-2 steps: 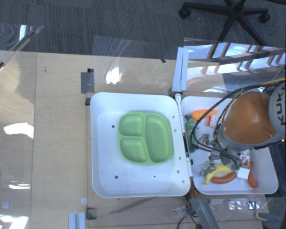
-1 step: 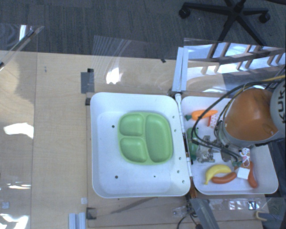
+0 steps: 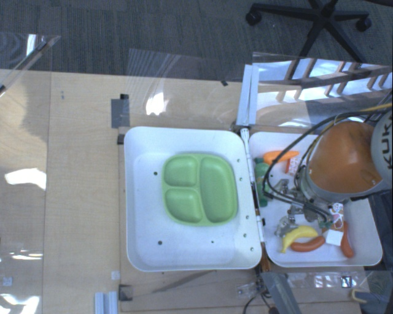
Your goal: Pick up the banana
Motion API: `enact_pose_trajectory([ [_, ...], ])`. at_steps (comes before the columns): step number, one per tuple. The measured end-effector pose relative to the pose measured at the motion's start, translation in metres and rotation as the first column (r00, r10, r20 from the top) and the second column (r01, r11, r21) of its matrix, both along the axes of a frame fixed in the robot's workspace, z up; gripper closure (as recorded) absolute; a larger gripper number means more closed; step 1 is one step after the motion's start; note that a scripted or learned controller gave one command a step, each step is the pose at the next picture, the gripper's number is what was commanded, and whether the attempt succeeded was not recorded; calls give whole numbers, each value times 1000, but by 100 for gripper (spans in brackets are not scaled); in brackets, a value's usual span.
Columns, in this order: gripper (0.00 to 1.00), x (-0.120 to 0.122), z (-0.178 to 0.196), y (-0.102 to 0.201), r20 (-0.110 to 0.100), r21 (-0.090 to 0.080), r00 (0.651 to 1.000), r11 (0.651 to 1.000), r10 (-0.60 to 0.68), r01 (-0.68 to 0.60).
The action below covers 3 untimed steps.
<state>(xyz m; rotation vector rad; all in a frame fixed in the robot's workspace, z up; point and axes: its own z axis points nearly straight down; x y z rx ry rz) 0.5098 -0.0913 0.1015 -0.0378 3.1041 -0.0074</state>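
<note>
A pale wooden bench [image 3: 67, 184] spreads left of the left bin [image 3: 141, 245], which holds a green plate [image 3: 201, 187]. Right of it, in the right bin [image 3: 368, 254], the banana [image 3: 297, 235] lies against a sausage [image 3: 307, 245], beneath the gripper [image 3: 293, 216]. Dark carpet [image 3: 153, 30] and a chair base [image 3: 316, 18] lie beyond.

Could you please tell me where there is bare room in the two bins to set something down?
Bare floor rings the green divided plate in the left bin, widest along its front edge. The right bin is crowded: banana, sausages, carrot and the arm.
</note>
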Motion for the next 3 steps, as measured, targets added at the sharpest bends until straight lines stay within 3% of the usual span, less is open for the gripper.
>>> enact_pose_trajectory([
  [3, 0, 0, 0, 0, 0, 0, 1000, 1000, 0, 0],
])
